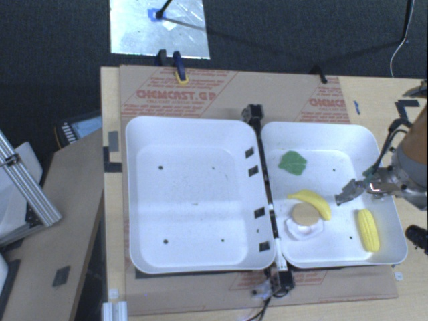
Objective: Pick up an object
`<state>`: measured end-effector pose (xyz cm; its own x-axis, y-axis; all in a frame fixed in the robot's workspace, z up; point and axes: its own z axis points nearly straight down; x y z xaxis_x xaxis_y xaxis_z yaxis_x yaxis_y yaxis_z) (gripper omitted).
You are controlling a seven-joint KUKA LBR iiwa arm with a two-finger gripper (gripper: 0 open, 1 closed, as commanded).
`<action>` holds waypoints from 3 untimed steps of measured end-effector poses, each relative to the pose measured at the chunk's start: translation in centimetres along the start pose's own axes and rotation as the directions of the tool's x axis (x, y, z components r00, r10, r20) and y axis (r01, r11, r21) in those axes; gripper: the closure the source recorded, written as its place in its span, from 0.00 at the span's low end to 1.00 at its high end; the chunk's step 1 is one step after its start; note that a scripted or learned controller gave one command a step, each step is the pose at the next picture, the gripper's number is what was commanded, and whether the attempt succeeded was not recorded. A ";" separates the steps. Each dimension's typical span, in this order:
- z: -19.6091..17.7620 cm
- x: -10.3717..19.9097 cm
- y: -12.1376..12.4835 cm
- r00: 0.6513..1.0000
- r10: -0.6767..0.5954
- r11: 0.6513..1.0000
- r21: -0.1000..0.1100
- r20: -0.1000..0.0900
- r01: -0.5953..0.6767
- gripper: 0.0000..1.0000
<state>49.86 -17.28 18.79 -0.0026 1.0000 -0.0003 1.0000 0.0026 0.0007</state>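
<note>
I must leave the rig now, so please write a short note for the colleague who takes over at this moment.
Gripper: above the right bin, near its right side, holding nothing visible.
Right bin contents: banana, corn cob, green leaf, and a tan round piece on a white one.
Done: nothing picked.
Left: grasp one object and lift it; the banana lies nearest.
</note>
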 end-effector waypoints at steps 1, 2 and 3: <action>-1.1 0.0 0.1 1.000 -0.002 1.000 -0.003 0.001 0.002 1.00; -9.3 7.6 3.1 1.000 -0.011 1.000 -0.011 -0.001 0.011 1.00; -21.0 12.5 6.8 1.000 -0.009 1.000 -0.017 0.001 0.009 1.00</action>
<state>56.56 -4.79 39.76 -0.0113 0.9999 -0.0009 0.9998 0.0113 0.0181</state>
